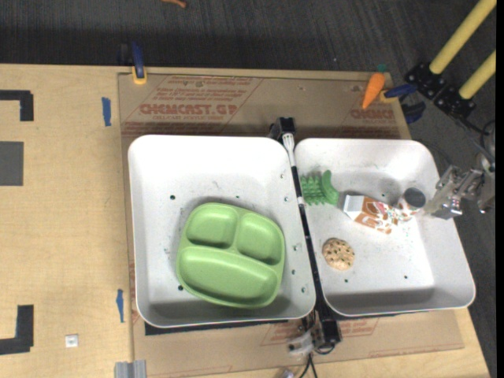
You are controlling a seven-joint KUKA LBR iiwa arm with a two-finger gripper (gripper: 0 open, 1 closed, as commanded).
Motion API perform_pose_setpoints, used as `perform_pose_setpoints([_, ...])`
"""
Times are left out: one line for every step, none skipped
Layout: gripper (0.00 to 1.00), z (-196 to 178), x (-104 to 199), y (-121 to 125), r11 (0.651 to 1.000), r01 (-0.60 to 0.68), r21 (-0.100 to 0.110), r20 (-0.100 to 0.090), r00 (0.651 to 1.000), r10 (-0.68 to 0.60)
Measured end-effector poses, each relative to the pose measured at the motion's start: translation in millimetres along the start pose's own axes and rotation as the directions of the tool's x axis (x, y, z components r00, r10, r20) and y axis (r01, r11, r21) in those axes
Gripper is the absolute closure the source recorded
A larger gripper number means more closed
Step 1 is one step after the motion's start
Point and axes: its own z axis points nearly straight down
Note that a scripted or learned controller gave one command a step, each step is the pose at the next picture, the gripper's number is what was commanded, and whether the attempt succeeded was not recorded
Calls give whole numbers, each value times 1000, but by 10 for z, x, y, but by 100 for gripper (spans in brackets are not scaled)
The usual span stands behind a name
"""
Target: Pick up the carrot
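Carrot left on the worktop, outside the bins.
A tapered orange carrot (372, 90), green-topped, was seen up-left of the end effector (450, 199), whose grip state could not be told.

This looks like a robot lab. Two white bins (370, 152) sit on a cardboard sheet (197, 105) held by blue clamps (138, 60), with tape marks (105, 110) on the bench (55, 211) and grey carpet (276, 14) behind

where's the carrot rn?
The carrot lies outside both bins, on the board behind the right bin's back rim, toward the upper right of the camera view, beside a blue clamp.
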Motion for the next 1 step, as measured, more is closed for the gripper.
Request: perform_pose_setpoints([100, 59, 367, -127, 951, 308, -2, -5, 951, -308])
